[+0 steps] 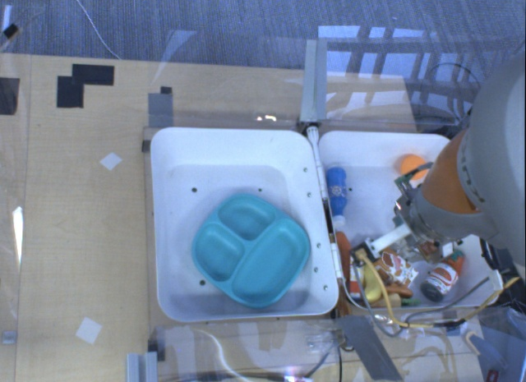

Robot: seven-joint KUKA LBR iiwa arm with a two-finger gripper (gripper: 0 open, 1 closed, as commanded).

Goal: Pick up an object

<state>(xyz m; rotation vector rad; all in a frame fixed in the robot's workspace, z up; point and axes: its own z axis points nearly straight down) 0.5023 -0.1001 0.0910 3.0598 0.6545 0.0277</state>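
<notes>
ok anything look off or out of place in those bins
Nothing looks spilled or broken. The teal divided plate lies alone and skewed in the left bin, while the right bin holds everything else, a blue bottle and small items heaped at its near edge.

Smooth, glossy-looking teal plastic tray (251, 249) in matt white bin (173, 208) on pale, seemingly wooden bench (74, 232).

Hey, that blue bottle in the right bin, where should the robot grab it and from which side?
Probably across the middle of the blue bottle, coming straight down from above. It lies flat along the bin's left wall, so the fingers would best close across its narrow width. The wall side looks tight; the side toward the bin's middle has more room.
</notes>
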